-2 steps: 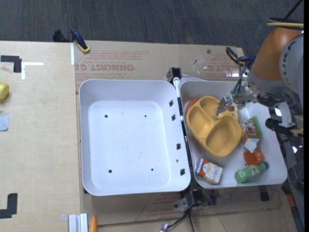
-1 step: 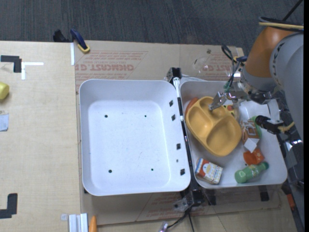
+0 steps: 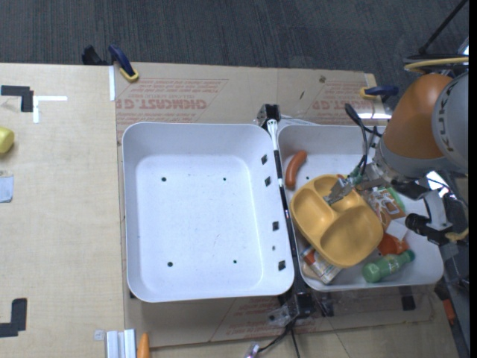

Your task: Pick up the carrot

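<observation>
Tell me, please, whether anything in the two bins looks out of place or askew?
Yes. The yellow divided plate lies tilted in the right bin, propped on other items, including a green bottle at its lower right. The gripper is over the plate, while the carrot lies apart, near the bin's left wall.

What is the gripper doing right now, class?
Gripper: over the yellow plate, open or closed cannot be told; carrot lies apart, not held.

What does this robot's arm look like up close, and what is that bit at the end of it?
The arm is a rounded grey shell with a broad orange band above the wrist and dark lettering on the grey part. Black cables loop around it. At its end sits the gripper, a small metallic piece with thin fingers, over the right bin.
</observation>
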Robot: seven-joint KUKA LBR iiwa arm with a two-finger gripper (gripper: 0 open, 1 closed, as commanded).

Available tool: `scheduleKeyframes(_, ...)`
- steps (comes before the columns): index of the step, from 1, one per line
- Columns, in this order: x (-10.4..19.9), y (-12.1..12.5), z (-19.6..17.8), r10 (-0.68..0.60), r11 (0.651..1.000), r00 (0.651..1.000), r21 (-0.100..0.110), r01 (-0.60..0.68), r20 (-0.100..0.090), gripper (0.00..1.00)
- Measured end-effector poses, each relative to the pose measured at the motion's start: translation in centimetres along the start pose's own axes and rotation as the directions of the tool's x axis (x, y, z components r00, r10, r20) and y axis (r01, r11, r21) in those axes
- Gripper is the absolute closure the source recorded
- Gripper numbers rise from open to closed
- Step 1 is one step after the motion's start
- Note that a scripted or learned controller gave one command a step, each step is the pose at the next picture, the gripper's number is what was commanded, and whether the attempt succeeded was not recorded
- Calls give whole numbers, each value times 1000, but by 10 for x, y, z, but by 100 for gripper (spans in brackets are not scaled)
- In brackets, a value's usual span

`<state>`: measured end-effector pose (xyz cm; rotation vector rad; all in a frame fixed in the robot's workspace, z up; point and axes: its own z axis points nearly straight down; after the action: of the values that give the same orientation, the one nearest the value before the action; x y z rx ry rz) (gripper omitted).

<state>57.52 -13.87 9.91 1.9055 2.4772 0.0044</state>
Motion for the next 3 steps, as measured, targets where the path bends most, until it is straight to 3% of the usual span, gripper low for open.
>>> scheduleKeyframes(1, 19, 20, 1, 473, 881, 881, 0, -473, 6, 0)
scheduleKeyframes(2, 29, 7, 1, 498, 867, 867, -1, -498, 13, 0)
scheduleKeyframes(3, 54, -53, 0, 645, 764, 764, -5, -645, 0, 0)
